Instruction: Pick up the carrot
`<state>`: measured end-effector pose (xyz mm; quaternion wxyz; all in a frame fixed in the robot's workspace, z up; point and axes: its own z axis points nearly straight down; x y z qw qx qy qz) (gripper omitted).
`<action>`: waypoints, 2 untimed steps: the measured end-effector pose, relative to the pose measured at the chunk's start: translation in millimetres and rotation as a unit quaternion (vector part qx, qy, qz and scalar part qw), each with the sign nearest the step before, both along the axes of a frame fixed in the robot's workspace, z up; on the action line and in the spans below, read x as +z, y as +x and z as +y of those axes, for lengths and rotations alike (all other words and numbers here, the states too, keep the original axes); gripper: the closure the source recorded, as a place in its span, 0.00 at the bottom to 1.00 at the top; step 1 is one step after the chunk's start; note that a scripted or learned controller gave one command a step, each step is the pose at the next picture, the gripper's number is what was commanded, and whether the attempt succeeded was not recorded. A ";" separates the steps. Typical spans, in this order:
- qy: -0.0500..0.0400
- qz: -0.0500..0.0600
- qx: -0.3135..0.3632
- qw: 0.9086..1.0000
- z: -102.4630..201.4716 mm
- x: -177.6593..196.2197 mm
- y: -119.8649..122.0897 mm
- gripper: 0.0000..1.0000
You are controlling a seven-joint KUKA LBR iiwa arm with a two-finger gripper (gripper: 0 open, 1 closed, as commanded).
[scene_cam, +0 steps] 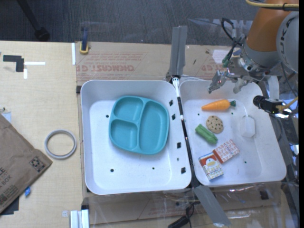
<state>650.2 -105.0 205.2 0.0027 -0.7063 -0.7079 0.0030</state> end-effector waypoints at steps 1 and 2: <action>0.001 -0.001 0.094 0.996 -29.6 -25.0 8.5 0.00; 0.001 -0.003 0.157 0.988 -64.3 -115.8 9.0 0.00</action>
